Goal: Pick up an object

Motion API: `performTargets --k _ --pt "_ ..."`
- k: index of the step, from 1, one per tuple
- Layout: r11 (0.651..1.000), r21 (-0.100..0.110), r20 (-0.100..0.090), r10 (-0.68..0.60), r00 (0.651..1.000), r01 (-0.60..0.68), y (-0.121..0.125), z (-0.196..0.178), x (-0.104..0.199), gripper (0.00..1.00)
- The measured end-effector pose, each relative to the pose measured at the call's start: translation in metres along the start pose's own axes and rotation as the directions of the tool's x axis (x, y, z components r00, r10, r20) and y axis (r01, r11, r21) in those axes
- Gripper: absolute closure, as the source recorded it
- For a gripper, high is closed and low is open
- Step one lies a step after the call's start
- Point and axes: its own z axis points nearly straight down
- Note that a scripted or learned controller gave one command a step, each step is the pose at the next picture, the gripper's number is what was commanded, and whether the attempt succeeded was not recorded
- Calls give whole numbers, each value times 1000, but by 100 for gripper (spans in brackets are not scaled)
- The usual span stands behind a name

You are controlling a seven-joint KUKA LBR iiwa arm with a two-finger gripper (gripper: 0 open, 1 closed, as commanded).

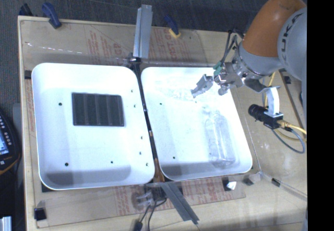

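the gripper (209,84) hangs over the upper part of the right bin (172,146), its fingers seemingly apart and holding nothing, while the clear plastic bottle (219,138) lies lower right of it in the frame, long axis running top to bottom.

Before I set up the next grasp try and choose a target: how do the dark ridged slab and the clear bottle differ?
The dark ridged slab is opaque and stands out against its bin; the clear bottle is see-through and faint against the white. The slab is a flat rectangle in the left bin; the bottle is rounded and long, in the right bin, nearer the hand. Both lie on a bin floor, untouched.
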Motion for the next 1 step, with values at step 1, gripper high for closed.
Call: performTargets --k 1 --pt "986 3 -1 164 986 -164 -68 -23 -13 0"
